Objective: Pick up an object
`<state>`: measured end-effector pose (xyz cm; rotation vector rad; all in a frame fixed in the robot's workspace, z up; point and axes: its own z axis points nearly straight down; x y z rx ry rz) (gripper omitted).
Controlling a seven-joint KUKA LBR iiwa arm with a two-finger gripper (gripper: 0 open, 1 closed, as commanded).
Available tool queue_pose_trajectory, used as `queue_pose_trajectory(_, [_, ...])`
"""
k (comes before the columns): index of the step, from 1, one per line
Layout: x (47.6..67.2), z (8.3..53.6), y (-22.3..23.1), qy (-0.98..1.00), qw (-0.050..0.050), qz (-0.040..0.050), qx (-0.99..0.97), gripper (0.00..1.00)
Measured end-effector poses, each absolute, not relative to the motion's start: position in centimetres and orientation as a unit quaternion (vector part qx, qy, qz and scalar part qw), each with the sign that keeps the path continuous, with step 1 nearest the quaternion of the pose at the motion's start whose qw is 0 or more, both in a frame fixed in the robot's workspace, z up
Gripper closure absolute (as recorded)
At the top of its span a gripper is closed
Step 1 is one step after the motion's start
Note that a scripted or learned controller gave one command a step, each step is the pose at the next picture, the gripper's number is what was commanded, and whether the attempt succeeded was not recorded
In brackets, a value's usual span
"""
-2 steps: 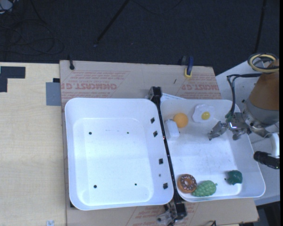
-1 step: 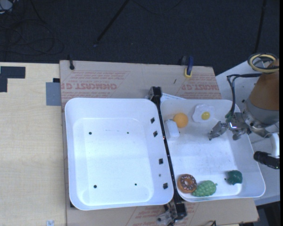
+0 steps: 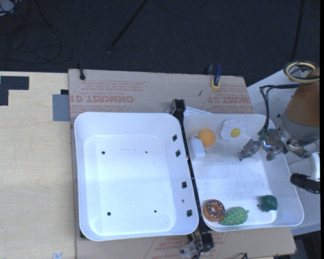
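Hand (image 3: 257, 146) hovers near right bin's (image 3: 295, 198) far-right rim.

My arm (image 3: 305, 109) comes in from the right edge, the orange band uppermost and the grey wrist below it. The wrist slants down and to the left. My pincer (image 3: 255, 147) sits at its low end, pointing left, with two fingers (image 3: 247, 150) spread apart and nothing between them. A black cable (image 3: 265, 107) loops up beside the wrist.
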<state>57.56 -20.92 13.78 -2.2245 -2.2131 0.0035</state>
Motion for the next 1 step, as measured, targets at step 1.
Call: queue_pose_trajectory(1, [57.56,13.78,-20.92,-0.705,0.002,0.0011,-0.709,0.0])
